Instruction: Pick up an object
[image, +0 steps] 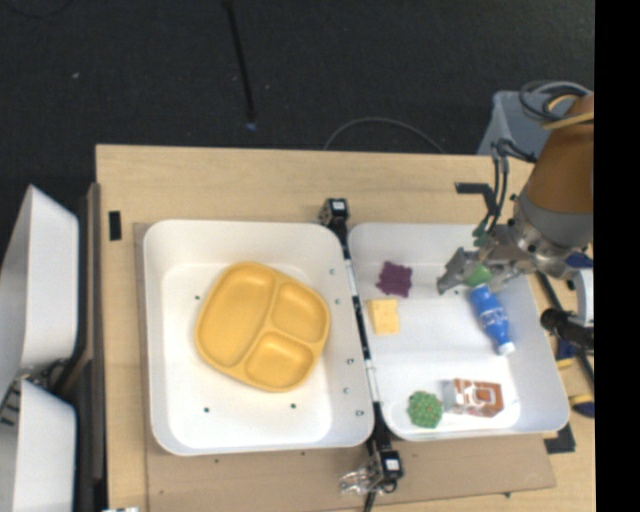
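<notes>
Right bin (530, 400), pick pending: tool (470, 275) at upper right, above blue bottle (491, 318).
Bottle lies flat just below and right of the tool, long axis running down-right, cap end farthest away. Whether the tool is apart or together cannot be told. Nearby: purple piece (395, 279), yellow block (385, 317), green ball (424, 409).

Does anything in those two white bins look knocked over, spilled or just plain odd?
Nothing spilled or broken. The blue bottle lies on its side in the right bin, just below the gripper. The yellow plate sits slightly askew in the left bin.
</notes>
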